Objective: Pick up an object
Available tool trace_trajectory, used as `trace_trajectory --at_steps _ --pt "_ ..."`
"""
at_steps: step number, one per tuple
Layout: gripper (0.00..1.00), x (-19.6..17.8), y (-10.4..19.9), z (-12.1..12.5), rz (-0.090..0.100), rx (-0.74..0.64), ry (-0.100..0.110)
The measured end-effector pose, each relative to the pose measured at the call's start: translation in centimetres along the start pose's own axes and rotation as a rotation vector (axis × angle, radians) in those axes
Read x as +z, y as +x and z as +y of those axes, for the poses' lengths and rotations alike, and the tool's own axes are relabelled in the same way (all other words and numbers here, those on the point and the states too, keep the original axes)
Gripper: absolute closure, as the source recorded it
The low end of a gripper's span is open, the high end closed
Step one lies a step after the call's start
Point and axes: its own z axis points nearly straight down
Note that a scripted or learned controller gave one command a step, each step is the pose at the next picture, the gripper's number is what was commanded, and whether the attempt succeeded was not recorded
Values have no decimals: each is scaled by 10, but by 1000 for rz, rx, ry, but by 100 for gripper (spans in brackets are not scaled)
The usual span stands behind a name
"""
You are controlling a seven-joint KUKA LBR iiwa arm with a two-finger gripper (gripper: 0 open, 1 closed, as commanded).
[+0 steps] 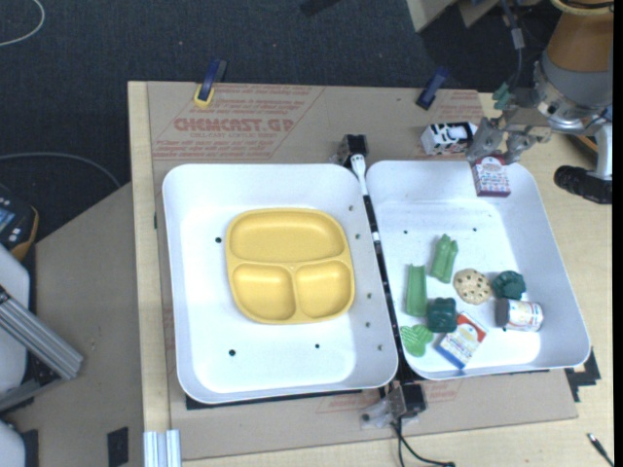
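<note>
Cardboard-topped bench (253,115) on dark carpet, yellow tray (289,264) in left bin (195,348), gripper (498,142) at 1 o'clock, seen gripping small red-white packet (491,177)

- It was a robot lab.
- A bench (292,115) under protective cardboard was held by clamps (207,83).
- Cables (419,446) ran over dark carpet (146,17).
- An aluminium rail (39,343) stood nearby.

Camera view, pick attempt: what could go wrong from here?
1. The pincer hangs over the right bin's far rim with a small pink-and-white packet just below it; whether it grips the packet is unclear, so the packet may drop.
2. The other items, such as the cookie and can, lie clustered, so a later grasp could nudge neighbours.
</note>
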Motion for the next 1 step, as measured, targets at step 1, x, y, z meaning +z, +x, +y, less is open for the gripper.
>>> trace_trajectory --at_steps 1 --pt "100 -2 43 -26 0 1 2"
